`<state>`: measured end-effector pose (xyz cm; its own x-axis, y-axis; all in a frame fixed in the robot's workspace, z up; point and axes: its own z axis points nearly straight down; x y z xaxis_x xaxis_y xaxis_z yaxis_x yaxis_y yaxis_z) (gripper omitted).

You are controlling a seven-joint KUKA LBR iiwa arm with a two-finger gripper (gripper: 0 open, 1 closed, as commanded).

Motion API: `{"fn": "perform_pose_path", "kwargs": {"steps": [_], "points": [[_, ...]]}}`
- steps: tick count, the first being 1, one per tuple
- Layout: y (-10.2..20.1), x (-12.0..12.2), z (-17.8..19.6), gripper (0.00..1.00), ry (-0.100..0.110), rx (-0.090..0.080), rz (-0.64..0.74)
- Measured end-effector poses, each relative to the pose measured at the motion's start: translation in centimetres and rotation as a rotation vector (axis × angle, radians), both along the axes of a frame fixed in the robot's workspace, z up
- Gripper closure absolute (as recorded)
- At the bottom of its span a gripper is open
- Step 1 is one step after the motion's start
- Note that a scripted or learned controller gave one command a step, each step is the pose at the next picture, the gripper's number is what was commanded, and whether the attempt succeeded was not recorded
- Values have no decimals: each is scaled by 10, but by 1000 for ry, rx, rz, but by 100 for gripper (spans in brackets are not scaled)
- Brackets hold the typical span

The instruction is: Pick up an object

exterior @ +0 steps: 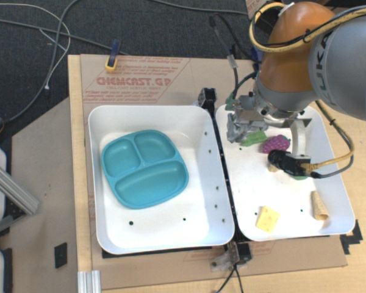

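My gripper (pixel 240 129) hangs low over the back left part of the right bin (pixel 293 224), under the grey and orange wrist. A green item (pixel 254 140) lies right beside it, partly under it. A purple bunch of grapes (pixel 276 143) sits just to the right of the green item. A yellow cheese wedge (pixel 267 218) lies near the bin's front. A tan piece (pixel 319 206) rests at the front right. Whether anything is in the gripper is hidden by the wrist.
The left bin (pixel 110 224) holds a teal divided plate (pixel 145 167). A black fitting with a yellow cable (pixel 288 162) hangs over the right bin's middle, a bit of green showing beneath it. The arm covers the right bin's back edge.
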<state>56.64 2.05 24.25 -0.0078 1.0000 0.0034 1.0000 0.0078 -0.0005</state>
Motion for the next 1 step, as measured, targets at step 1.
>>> {"fn": "perform_pose_path", "kwargs": {"steps": [1], "points": [[54,3,5,100,-2,0,-2]]}}
